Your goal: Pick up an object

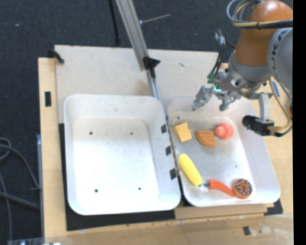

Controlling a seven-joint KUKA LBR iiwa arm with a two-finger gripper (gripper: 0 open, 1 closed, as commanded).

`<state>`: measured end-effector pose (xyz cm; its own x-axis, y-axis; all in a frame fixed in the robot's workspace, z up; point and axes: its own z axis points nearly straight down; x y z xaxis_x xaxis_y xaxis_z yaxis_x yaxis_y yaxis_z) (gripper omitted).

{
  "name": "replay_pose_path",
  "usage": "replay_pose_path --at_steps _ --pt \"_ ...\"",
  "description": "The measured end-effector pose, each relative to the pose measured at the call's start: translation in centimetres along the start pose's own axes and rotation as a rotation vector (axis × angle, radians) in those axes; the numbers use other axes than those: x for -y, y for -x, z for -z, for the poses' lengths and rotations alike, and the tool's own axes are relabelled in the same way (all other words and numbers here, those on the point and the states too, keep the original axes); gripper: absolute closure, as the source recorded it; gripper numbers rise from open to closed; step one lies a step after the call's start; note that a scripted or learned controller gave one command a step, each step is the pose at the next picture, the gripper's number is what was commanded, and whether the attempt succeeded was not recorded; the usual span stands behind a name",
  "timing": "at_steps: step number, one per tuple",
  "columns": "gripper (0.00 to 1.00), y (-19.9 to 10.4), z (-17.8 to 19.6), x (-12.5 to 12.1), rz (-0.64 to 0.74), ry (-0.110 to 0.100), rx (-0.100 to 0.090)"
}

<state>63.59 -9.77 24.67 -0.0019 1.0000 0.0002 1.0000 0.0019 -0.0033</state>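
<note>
Starting at the left, black cables [10, 172] loop over the dark floor beside the bench [102, 70], a pale wooden board. On it sits the left bin [74, 106], a shallow white tray with a few dark specks on its floor. Behind it a grey metal pole [135, 34] slants up from a black clamp near the bins' shared edge.

Just right of that edge lies the right bin [260, 162], touching the left one along its side. Nearest the divide is a yellow cheese-like wedge [182, 132], and below it a yellow corn cob [190, 170] lying at a slant. Right of the wedge rests an orange bread-like piece [206, 138], with a round pink-red object [224, 130] just beside it. Toward the front of the bin, an orange carrot [220, 187] lies near the corn's lower end, its tip touching or nearly touching a brown doughnut [242, 188] with pale sprinkles.

Above the back rim of the right bin hangs the tool [212, 99], its two grey fingers spread apart with nothing between them, well clear of the pink-red object below. The arm [260, 34], grey with an orange band, rises from it toward the upper right.
</note>
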Motion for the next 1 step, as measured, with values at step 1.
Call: replay_pose_path --at_steps 1 --pt "0.0 0.0 0.26 -0.08 0.0 0.005 0.0"
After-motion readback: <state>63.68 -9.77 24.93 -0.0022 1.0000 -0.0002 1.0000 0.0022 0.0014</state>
